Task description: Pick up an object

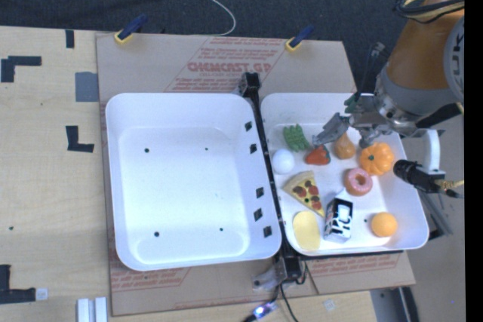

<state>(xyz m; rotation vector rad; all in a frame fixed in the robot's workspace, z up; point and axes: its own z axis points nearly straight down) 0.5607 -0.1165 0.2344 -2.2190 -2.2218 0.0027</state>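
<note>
Several toy foods lie in the right bin (407,241): a green vegetable (296,136), a white ball (283,160), a red piece (318,156), a tan-orange piece (345,146), an orange pumpkin (376,159), a pink donut (358,182), a pizza slice (304,190), a yellow piece (306,230), a black-and-white box (339,219) and an orange (384,225). My gripper (349,135) hangs open over the bin's far part. Its fingers are spread on either side of the tan-orange piece, just above it, with nothing held between them.
The left bin (121,162) sits beside the right one, split from it by a black-clipped rim (260,162). Both rest on a cardboard sheet (219,68). A thin cable (215,0) runs along the far side. The arm's grey and orange body (426,49) looms at the right.
</note>
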